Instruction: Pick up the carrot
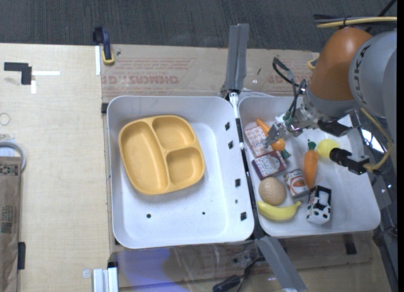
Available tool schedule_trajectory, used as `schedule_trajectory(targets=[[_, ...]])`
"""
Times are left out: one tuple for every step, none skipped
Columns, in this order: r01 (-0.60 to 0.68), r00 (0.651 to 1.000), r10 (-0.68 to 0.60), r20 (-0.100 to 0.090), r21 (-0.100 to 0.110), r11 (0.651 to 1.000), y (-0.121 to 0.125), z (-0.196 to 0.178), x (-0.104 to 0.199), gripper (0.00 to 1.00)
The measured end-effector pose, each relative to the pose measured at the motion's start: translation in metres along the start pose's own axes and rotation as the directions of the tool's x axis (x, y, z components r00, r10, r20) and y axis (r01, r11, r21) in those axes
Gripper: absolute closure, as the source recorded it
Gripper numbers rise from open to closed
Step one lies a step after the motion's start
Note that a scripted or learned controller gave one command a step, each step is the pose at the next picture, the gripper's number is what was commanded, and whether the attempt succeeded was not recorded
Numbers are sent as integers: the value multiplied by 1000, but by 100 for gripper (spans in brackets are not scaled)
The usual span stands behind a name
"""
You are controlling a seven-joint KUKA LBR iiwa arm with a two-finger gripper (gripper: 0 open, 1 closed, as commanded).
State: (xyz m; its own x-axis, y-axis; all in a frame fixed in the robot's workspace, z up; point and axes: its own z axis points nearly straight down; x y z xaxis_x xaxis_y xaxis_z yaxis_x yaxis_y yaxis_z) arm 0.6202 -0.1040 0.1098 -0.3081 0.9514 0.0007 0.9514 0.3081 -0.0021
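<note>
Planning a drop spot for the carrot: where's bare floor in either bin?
Left bin: bare floor in front of and to the right of the yellow divided plate. Right bin: crowded; carrot, egg, banana, cow figure and packets sit close together, the pincer over its far part. Small bare strip along its right wall.

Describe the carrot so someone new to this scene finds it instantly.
Look in the right bin, toward its right-hand side. The carrot lies there, an orange taper with a green top, just left of the lemon. Nothing else nearby is a plain orange cone.
</note>
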Motion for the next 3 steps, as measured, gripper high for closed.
schedule_trajectory(targets=[[63,998,-63,5,-6,998,16,13,-9,0],[-20,1000,20,3,-4,1000,23,15,-55,0],[-13,1000,13,1,-1,1000,-10,18,1,0]])
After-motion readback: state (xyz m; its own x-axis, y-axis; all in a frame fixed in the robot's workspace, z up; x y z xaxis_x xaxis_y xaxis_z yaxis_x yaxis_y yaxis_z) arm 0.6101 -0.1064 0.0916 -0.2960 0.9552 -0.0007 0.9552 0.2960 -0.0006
